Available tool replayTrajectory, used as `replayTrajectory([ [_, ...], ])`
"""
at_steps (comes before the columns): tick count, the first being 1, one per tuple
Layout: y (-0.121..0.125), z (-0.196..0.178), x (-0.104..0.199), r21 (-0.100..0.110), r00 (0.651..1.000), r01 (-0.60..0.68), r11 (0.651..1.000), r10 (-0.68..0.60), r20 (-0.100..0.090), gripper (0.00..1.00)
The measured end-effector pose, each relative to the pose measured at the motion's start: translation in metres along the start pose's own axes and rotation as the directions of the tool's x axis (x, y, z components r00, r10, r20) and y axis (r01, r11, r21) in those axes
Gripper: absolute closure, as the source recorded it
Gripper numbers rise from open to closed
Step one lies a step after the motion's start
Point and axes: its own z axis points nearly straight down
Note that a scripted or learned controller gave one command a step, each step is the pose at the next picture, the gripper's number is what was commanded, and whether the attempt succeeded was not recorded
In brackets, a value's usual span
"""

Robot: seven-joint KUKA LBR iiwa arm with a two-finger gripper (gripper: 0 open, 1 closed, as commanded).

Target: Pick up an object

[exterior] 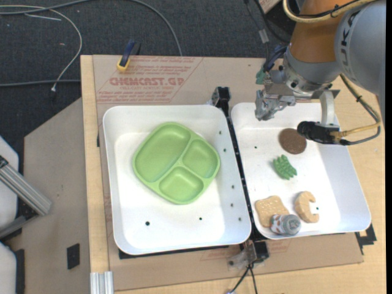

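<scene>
Five small objects are lying in the right bin (343, 158): a brown disc (293, 141) near its far edge, a green leafy piece (284, 167) at mid-bin, and a cracker (270, 209), bitten ring (307, 206) and grey piece (286, 225) along the near edge. The claw (267, 108) is hovering over the far-left corner, carrying nothing; I cannot tell its spread. The disc is looking light and stiff, best pinched across its rim.

Dark carpet floor (37, 48) crossed by grey cables (67, 26).
</scene>
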Motion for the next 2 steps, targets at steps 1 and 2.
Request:
replayTrajectory([
  [1,0.0,0.006,0.058,0.0,1.0,0.001,1.0,-0.001,-0.001,1.0],
  [2,0.024,0.019,0.114,-0.005,1.0,0.001,1.0,-0.001,0.0,1.0],
])
